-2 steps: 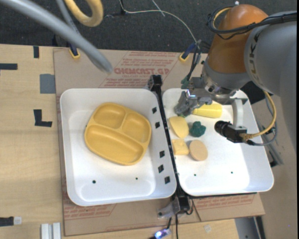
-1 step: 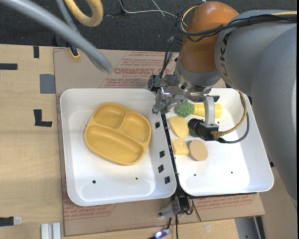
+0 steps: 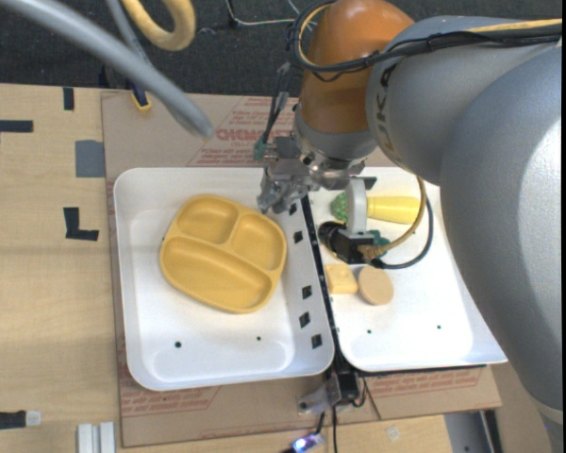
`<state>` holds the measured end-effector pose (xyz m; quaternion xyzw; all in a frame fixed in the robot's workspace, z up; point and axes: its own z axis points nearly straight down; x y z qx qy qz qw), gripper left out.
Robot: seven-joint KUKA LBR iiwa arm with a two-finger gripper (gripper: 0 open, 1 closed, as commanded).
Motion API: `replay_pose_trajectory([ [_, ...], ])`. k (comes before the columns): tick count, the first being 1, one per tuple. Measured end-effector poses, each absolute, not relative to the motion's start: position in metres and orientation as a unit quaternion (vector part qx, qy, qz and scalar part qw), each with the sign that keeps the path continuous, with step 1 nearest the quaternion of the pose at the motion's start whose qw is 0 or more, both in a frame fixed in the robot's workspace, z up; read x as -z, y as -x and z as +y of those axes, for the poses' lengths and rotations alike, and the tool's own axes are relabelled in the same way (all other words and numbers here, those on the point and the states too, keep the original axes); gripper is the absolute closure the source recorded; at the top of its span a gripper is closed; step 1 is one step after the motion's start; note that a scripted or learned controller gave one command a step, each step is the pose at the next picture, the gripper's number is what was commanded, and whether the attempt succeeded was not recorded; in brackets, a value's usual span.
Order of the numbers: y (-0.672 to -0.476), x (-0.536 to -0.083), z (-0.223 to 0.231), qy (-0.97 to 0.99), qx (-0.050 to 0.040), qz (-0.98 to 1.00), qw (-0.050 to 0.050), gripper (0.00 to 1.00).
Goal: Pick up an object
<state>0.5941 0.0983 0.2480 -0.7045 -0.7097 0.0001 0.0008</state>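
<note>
Camera view: the gripper (image 3: pixel 281 189) hangs over the divider between the bins, beside the yellow tray (image 3: pixel 224 253) in the left bin (image 3: pixel 137 281). Jaw state: cannot tell. Risk: descending here strikes the divider or the tray's rim, yielding no grasp.

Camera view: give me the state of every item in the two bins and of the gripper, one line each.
yellow divided plate: lying right side up in the left bin, nothing on it.
tan round piece: lying in the right bin, free.
yellow block: on its side, partly behind the arm.
green piece: partly hidden.
gripper: over the bins' divider, nothing seen held.
</note>
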Motion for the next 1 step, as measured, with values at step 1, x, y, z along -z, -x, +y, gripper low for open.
replay_pose_trajectory([
  [1, -0.594, -0.2478, 0.0951, 0.706, -0.0009, -0.708, 0.001, 0.0],
])
